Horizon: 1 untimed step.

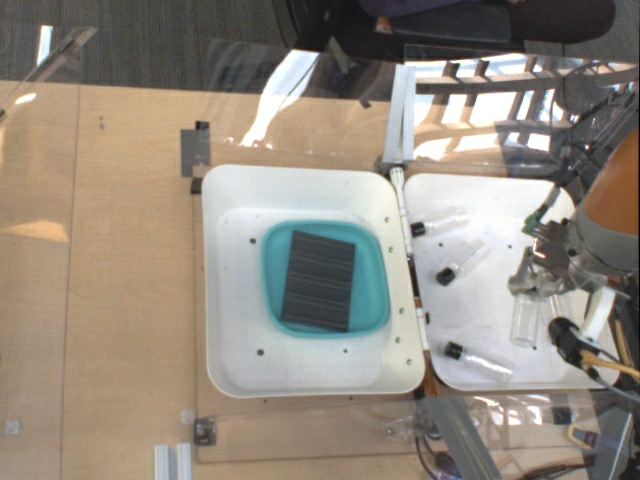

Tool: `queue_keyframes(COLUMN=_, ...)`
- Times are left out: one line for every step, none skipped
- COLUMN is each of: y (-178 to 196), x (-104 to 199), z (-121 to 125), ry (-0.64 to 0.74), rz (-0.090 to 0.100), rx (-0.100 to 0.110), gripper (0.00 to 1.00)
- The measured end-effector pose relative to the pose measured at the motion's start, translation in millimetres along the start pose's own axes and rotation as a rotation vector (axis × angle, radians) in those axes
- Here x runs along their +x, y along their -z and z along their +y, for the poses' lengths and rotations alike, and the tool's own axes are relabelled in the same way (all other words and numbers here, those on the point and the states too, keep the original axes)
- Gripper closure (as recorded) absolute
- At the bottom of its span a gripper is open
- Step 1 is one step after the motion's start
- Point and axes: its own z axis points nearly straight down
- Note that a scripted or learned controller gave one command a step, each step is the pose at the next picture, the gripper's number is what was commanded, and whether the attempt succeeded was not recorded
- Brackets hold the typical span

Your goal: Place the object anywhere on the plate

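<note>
A teal plate (372, 290) lies in the left white bin (230, 298). A dark grey ribbed rectangular block (319, 280) rests flat on the middle of the plate. My gripper (533, 276) hangs over the right side of the right white bin (480, 193), far from the plate. A clear vial (522, 320) lies just below the gripper; whether it touches the gripper is unclear.
Clear vials with black caps are scattered in the right bin: one near the divider at the top (440, 220), one in the middle (460, 265), one at the front (480, 360). Cables and hoses hang at the right edge. A seated person is beyond the bench.
</note>
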Motion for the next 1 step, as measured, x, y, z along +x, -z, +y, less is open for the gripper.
queue_keyframes(y=-17.7, x=59.4, z=-39.4, ry=0.161, rz=0.002, rx=0.001, gripper=1.00)
